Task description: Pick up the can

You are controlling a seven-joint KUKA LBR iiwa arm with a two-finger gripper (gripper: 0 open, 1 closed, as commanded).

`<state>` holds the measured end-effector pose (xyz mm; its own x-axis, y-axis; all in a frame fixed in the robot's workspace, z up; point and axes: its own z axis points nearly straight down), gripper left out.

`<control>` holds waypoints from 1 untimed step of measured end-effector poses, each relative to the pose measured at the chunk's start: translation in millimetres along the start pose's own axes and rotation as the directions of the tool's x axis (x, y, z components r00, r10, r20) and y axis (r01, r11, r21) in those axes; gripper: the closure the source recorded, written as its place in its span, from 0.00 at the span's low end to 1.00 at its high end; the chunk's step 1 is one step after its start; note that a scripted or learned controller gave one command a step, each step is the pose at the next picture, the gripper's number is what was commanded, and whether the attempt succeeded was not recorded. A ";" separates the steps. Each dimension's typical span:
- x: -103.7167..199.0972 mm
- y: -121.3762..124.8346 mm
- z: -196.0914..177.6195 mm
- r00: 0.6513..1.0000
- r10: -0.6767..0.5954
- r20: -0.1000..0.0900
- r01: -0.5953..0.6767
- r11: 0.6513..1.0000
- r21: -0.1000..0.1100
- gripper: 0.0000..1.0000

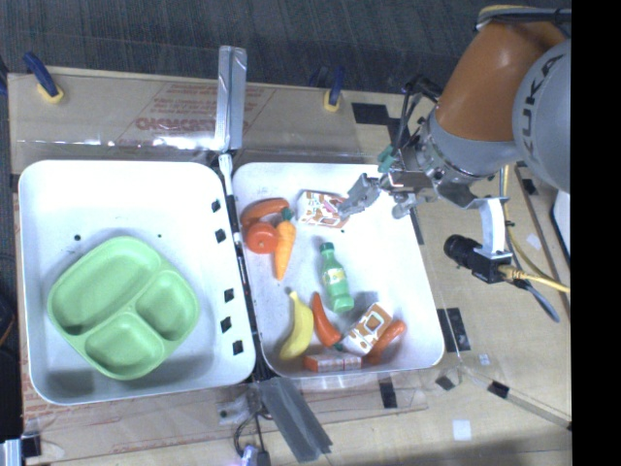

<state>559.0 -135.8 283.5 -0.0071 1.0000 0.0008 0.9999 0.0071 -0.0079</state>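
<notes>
A: Start with the big things. What is there?

B: Two white bins: the left bin (39, 289) bears one green divided plate (121, 307), and the right bin (403, 260) holds the small stuff. One grey arm (505, 76) comes in from the right.

A: And the gripper?

B: The gripper (361, 194) sits at the far edge of the right bin, touching or just over a small carton (320, 209). I cannot tell how the jaws stand.

A: Where is the can?

B: I see no sure can. One small red-and-white pack (367, 326) lies near the bin's near right corner, among one banana (299, 326), one green bottle (335, 277), one carrot (283, 246) and other food.

A: The risk?

B: I judge it may close on the carton, since that lies nearest, and the tight clutter could block a clean grasp
</notes>
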 end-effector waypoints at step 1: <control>5.4 49.8 115.9 1.000 0.008 0.000 -0.008 1.000 0.001 0.00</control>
<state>607.9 -129.9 167.2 0.0011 1.0000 0.0004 1.0000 -0.0011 -0.0089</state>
